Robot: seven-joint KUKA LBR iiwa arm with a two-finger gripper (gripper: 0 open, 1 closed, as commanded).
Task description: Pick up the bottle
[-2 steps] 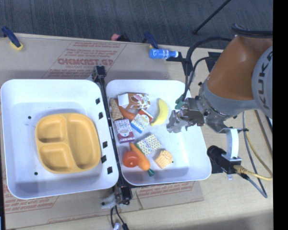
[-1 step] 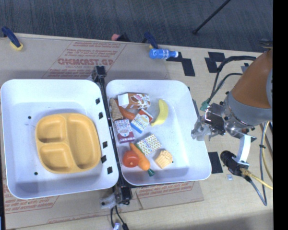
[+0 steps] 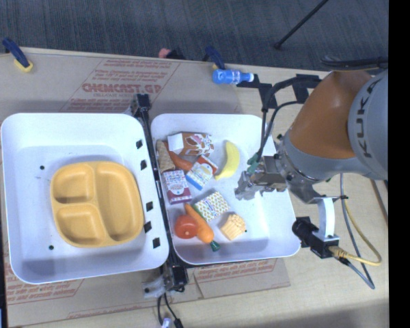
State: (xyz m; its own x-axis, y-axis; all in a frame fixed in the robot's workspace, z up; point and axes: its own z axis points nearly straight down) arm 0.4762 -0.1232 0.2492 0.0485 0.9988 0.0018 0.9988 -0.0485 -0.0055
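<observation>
The right bin [image 3: 277,132] holds a cluster of toy foods. Among them lies a small white and blue item [image 3: 199,175], which looks like the bottle, tilted between a red box [image 3: 175,185] and a banana [image 3: 229,160]. My gripper [image 3: 254,183] hangs over the right part of this bin, just right of the banana and about a hand's width right of the bottle. Nothing shows in its grasp. The grey arm with its orange band [image 3: 328,118] reaches in from the right.
A tomato [image 3: 185,227], a carrot [image 3: 202,225], a patterned box [image 3: 212,203] and a yellow waffle block [image 3: 233,226] lie in the bin's near half. The left bin [image 3: 14,183] holds a yellow divided tray [image 3: 96,202]. A blue clamp-like object [image 3: 227,76] sits on the bench behind.
</observation>
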